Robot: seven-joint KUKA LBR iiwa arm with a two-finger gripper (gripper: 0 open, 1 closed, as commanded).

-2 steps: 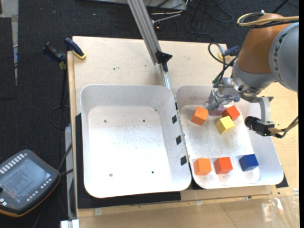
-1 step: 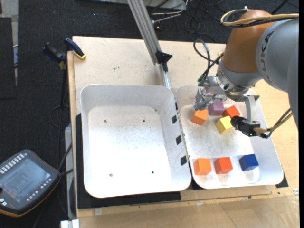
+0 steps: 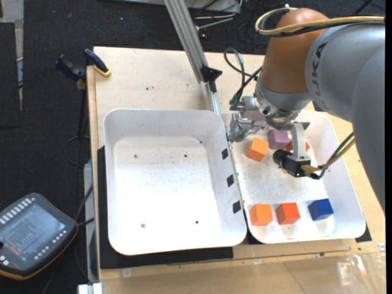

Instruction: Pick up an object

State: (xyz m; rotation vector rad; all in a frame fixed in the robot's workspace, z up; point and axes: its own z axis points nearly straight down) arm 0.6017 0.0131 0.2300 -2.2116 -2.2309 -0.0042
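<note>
The arm hangs over the right bin (image 3: 343,222), its gripper (image 3: 269,129) low above the blocks at the bin's twelve o'clock end; whether it is spread or pressed together I cannot tell. An orange cube (image 3: 258,149) and a purple cube (image 3: 280,138) sit just beneath it. At six o'clock, an orange block (image 3: 261,214), a red-orange block (image 3: 288,212) and a blue block (image 3: 320,209) form a row.

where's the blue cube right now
The blue cube sits in the right bin, near its front right corner, at the right end of a row with a red cube and an orange cube.
</note>
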